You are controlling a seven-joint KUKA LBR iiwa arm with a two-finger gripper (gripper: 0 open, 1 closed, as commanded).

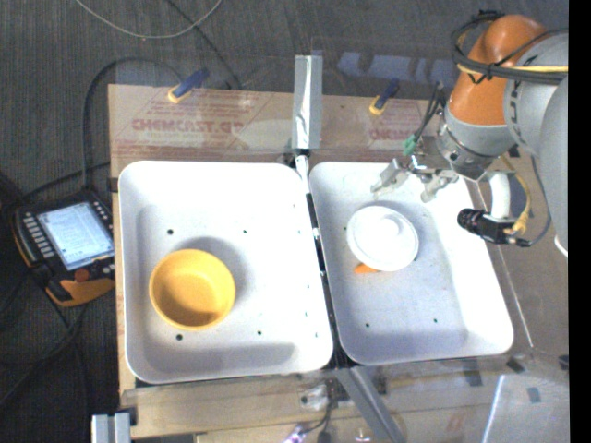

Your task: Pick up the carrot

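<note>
Approach stage: the gripper (413, 180) hangs spread and empty, the carrot (366, 268) peeking from under the white bowl (383, 237) just below-left — next, a descent there.

The grey arm (545, 109) reaches in from the right, its orange band (494, 63) sitting above the wrist, and the claw (413, 183) hangs low with its two fingers (388, 180) spread apart, gripping nothing.
</note>
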